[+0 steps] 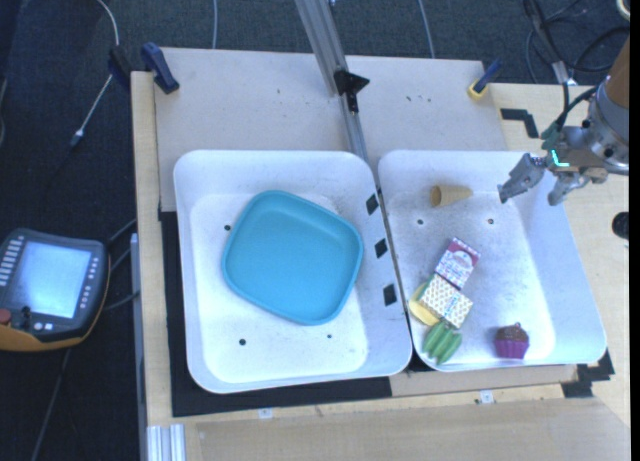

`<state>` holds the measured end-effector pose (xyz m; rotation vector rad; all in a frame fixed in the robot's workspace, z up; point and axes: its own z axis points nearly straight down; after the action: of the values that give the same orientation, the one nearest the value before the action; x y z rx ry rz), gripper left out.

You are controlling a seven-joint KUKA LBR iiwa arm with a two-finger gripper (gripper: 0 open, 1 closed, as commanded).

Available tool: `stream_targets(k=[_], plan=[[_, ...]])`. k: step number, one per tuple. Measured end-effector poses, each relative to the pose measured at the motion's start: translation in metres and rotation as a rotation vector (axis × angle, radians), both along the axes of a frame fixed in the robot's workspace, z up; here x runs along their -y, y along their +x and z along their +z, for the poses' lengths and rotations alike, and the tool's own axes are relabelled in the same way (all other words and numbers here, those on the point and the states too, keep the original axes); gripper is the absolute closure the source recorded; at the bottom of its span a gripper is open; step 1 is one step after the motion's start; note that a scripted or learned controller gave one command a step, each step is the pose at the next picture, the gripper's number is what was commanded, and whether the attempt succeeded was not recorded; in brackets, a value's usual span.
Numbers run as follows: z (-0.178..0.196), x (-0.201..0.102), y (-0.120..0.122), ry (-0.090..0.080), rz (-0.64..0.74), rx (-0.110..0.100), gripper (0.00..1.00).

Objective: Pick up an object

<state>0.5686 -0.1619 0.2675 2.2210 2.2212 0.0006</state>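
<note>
Two white bins sit side by side on the worktop. Left bin [200,349] holds a blue plate [292,256]. Right bin [560,279] holds a cone [450,194], a small carton [455,267], a checkered box [445,300], a green pod [441,342] and a purple berry [511,341]. Berry looks light, firm and small enough to pinch across its middle. Hand [538,187] hovers spread and empty over the right bin's far edge.
</note>
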Motion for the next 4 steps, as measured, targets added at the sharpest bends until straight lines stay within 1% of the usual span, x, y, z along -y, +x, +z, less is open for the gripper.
stream_targets(k=[1,2,3,4], plan=[[0.0,0.0,0.0,0.0,0.0,0.0,0.0],[-0.045,-0.008,0.0,0.001,0.001,-0.004,0.0],[-0.094,-0.015,0.006,0.001,0.0,-0.004,0.0],[-0.157,-0.019,0.004,0.001,0.0,-0.006,0.0]])
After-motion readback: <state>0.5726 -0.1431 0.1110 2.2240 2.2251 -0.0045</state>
